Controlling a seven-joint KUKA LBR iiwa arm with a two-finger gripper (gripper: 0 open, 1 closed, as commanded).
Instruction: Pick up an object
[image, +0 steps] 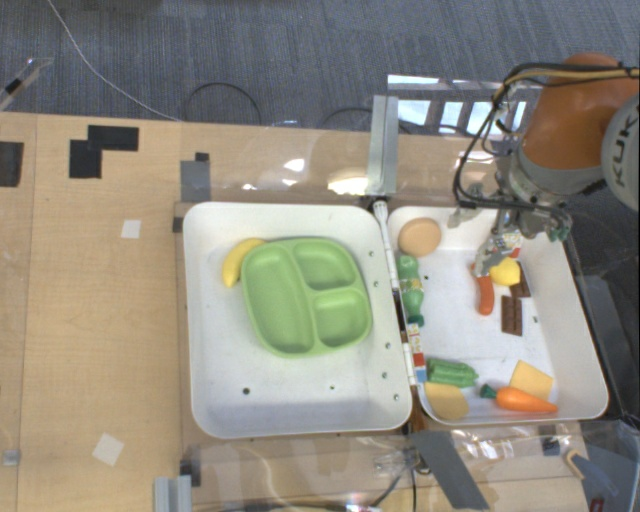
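My gripper hangs over the upper right part of the right bin, under the orange wrist band. A small yellow toy fruit lies right at its tip, and whether the gripper touches or holds it is hidden. Just left of that lies a red sausage. A brown chocolate bar lies just below. Elsewhere in this bin are a tan bun, a green corn cob, a green pepper, a pale potato, a cheese wedge and a carrot.
The left bin holds a green divided plate with a banana at its upper left edge. A metal post stands behind the seam between the bins. Black cables loop beside the arm.
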